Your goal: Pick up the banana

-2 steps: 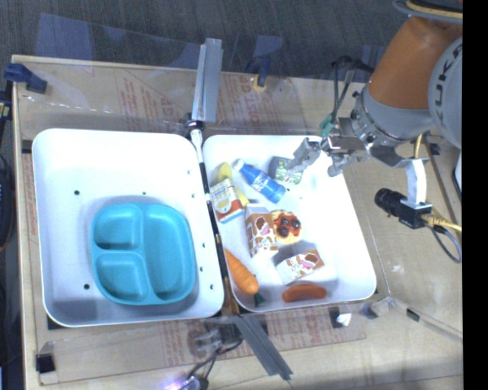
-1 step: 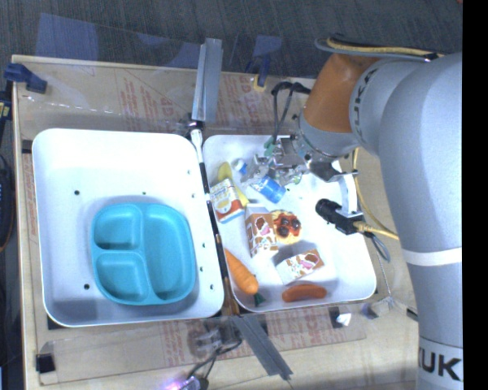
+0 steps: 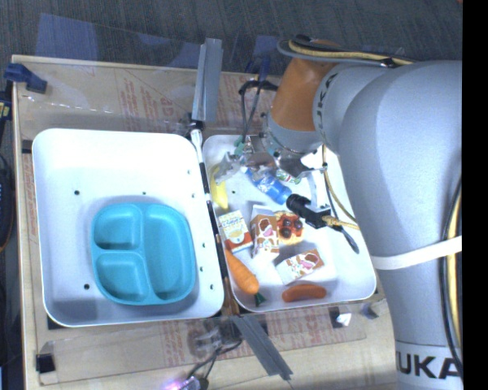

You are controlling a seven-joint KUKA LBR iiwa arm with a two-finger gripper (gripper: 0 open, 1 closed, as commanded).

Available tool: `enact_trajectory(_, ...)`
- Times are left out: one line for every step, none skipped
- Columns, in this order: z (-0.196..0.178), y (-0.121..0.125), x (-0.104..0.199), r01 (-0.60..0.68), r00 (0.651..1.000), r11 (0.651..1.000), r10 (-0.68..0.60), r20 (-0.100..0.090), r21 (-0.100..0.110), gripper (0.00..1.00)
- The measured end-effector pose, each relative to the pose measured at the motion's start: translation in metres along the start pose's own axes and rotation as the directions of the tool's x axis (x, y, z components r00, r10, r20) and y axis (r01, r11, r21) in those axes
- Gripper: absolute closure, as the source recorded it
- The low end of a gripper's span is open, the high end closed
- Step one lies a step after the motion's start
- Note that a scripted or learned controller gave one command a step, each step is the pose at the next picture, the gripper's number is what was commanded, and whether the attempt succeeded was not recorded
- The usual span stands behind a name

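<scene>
Two shallow white bins are seen from above at a slant: the left bin (image 3: 57, 218) and the right bin (image 3: 354, 279), side by side on the bench (image 3: 106, 88). The grey arm (image 3: 390, 161) is reached in from the right, its orange band (image 3: 297, 96) bent down over the far end of the right bin. The gripper (image 3: 256, 159) is lowered among the clutter there; whether it is open or closed cannot be told. The banana (image 3: 219, 192) is lain along the right bin's left wall, just beside the gripper. A blue divided tray (image 3: 142, 252) is set in the left bin. A carrot (image 3: 242, 273) and a sausage (image 3: 303, 292) are found nearer the front. "UKA" is read on the arm's base (image 3: 427, 368).
</scene>
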State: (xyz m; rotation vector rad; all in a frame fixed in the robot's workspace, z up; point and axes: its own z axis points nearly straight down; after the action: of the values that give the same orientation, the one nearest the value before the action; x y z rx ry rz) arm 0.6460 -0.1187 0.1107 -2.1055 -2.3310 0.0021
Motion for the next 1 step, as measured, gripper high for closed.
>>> enact_trajectory(0.0106, -0.0289, 0.0162, -0.001, 1.0, 1.0, 0.001, 0.019, -0.021, 0.0)
